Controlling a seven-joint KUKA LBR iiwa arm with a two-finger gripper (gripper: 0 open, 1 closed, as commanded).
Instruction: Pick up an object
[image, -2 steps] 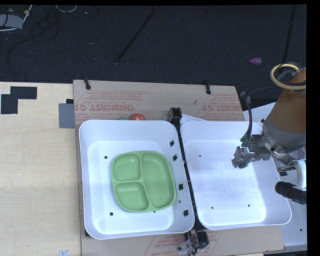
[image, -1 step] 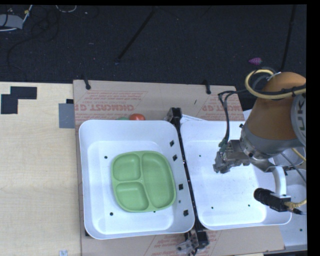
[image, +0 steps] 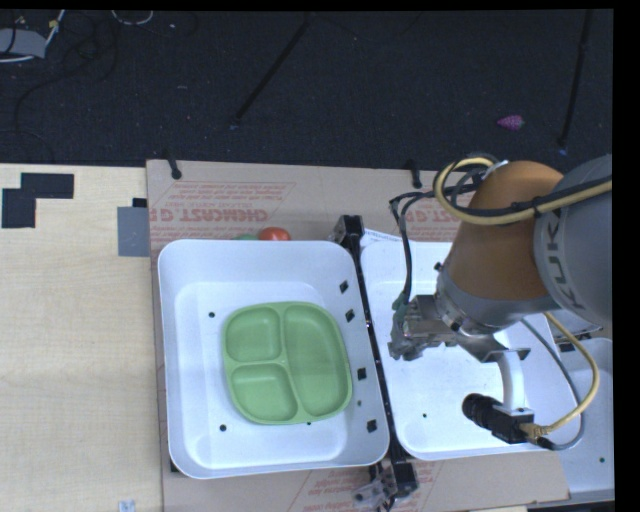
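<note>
Gripper (image: 408, 338) hangs over the right bin (image: 430, 430); I cannot tell its state. Left bin (image: 190, 290) holds a green divided plate (image: 286, 362).

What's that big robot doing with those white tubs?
The robot arm is reaching in from the right and leaning over the right bin, trying to pick something up. Its hand hangs low over that bin, near the wall between the two bins. I can't see anything in it. The left bin holds a green plate with three sections, lying flat and untouched. Something small and red peeks out behind the left bin.
</note>
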